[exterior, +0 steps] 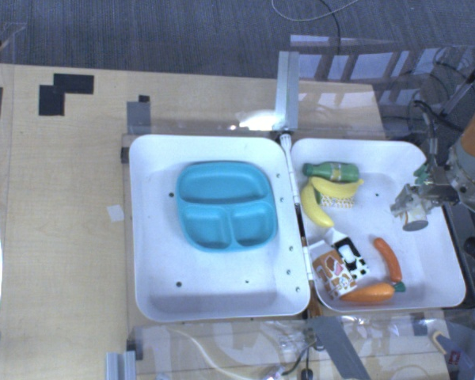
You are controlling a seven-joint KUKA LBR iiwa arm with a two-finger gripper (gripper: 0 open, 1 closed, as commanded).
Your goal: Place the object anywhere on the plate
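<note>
Where the slanted view looks down on the counter: two shallow white bins side by side, touching along their inner walls.
Left bin: holding the blue plate, set near the middle, slightly toward the far wall.
Plate: three compartments, one long one at the far side, two smaller ones at the near side; nothing resting in any of them.
Right bin: holding all the loose items, gathered along the side nearest the left bin and along the near wall.
Green bottle: lying on its side by the far wall.
Bananas: two yellow ones just below the bottle, touching it or nearly so; a small patterned piece tucked between them, too small to identify.
Carton: brown and white with black patches, lying near the near wall.
Red sausage: lying aslant, just right of the carton.
Carrot: orange with a green end, along the near wall, below the carton.
Arm: entering from the right, over the right edge of the right bin.
Jaws: hovering above bare bin floor, well apart from every item; released or clenched cannot be told at this size; nothing seen between them.
</note>
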